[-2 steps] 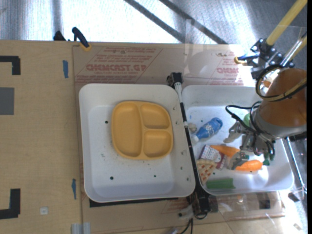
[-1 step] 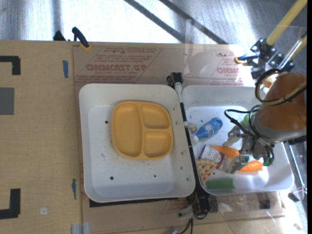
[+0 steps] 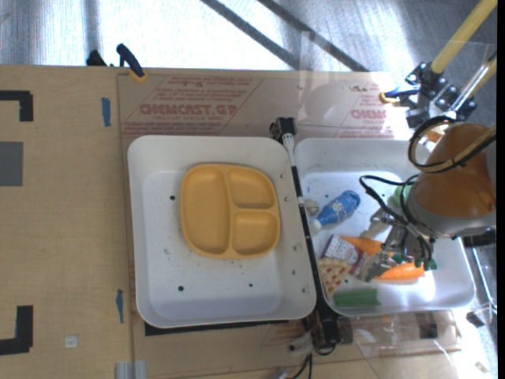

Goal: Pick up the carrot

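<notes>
The carrot (image 3: pixel 400 273) is orange with a green top at its right end. It lies near the front of the right bin (image 3: pixel 454 290), pointing left. My gripper (image 3: pixel 394 253) hangs low over the bin, directly above and just behind the carrot, close to it or touching it. The arm's grey and orange wrist (image 3: pixel 454 188) reaches in from the right and hides part of the bin behind it. A second orange piece (image 3: pixel 364 245) sits just left of the gripper.
The right bin also holds a blue bottle (image 3: pixel 339 207), a printed packet (image 3: pixel 339 249), a waffle-like cracker (image 3: pixel 333 274) and a green block (image 3: pixel 357 297). A yellow divided plate (image 3: pixel 229 210) lies in the left bin (image 3: pixel 158 290).
</notes>
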You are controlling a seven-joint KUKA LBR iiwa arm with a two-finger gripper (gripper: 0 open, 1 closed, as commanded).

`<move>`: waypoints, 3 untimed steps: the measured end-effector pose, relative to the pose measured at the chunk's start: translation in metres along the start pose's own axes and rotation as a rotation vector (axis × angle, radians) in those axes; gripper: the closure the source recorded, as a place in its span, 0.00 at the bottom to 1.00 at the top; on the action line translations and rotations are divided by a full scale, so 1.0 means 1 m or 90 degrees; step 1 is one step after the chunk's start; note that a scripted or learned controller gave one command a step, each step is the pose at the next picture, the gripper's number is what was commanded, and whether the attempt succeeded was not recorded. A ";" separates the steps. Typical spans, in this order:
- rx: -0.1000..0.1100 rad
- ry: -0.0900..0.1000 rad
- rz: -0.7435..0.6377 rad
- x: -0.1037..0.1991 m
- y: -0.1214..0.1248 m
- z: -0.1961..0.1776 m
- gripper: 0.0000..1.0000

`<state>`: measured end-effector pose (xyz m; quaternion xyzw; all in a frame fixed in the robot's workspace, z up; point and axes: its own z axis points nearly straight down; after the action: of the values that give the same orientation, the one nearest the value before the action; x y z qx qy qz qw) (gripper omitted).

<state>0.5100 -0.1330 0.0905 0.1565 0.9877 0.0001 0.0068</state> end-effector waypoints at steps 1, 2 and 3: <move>0.002 -0.002 0.123 0.012 0.016 0.000 0.00; -0.001 -0.004 0.240 0.030 0.014 -0.001 0.00; -0.002 -0.011 0.239 0.027 0.014 -0.013 1.00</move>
<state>0.4885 -0.1116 0.1032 0.3384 0.9409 0.0013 0.0152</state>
